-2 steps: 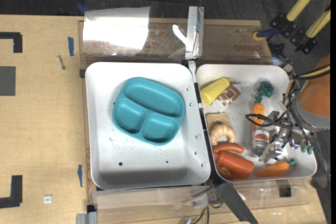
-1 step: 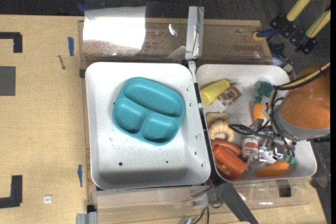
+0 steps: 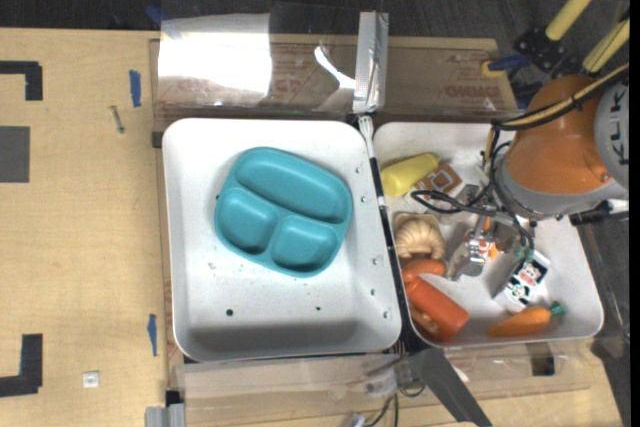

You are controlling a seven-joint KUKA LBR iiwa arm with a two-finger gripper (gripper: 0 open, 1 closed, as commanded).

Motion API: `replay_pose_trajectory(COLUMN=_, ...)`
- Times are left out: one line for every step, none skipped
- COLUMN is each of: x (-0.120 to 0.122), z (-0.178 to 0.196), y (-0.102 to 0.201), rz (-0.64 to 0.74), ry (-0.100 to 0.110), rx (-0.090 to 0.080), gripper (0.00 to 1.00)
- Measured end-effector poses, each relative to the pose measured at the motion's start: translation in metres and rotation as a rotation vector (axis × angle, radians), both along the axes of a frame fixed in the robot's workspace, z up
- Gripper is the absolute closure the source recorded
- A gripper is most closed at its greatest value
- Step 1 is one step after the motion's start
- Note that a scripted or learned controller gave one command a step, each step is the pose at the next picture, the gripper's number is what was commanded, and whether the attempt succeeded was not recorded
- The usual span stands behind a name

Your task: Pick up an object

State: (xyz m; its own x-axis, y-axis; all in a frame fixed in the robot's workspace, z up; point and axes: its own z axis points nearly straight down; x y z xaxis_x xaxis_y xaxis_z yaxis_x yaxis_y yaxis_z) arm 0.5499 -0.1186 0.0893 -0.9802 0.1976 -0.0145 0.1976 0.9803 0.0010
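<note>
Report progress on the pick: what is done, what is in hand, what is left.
Done: the arm is over the right bin, gripper low among the toys. In hand: nothing visibly held; the croissant, red pepper and carrot lie on the bin floor. Left: grasp and lift one.

I see two white bins side by side. The left bin holds a teal divided plate, lying flat near its middle. My arm reaches over the right bin, its gripper low among the clutter there: a yellow piece, a tan croissant, a red-orange pepper and a carrot near the front rim.
</note>
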Motion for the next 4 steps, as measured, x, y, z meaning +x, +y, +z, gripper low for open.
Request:
replay_pose_trajectory(x=-0.002, z=0.000, y=-0.020, rz=0.026, ry=0.000, rx=0.000, gripper=0.00)
replay_pose_trajectory(x=0.002, z=0.013, y=-0.020, rz=0.028, ry=-0.012, rx=-0.003, gripper=1.00)
replay_pose_trajectory(x=0.019, z=0.134, y=-0.028, rz=-0.080, ry=-0.001, rx=0.000, gripper=1.00)
replay_pose_trajectory(x=0.017, z=0.129, y=-0.027, rz=-0.080, ry=0.010, rx=0.002, gripper=0.00)
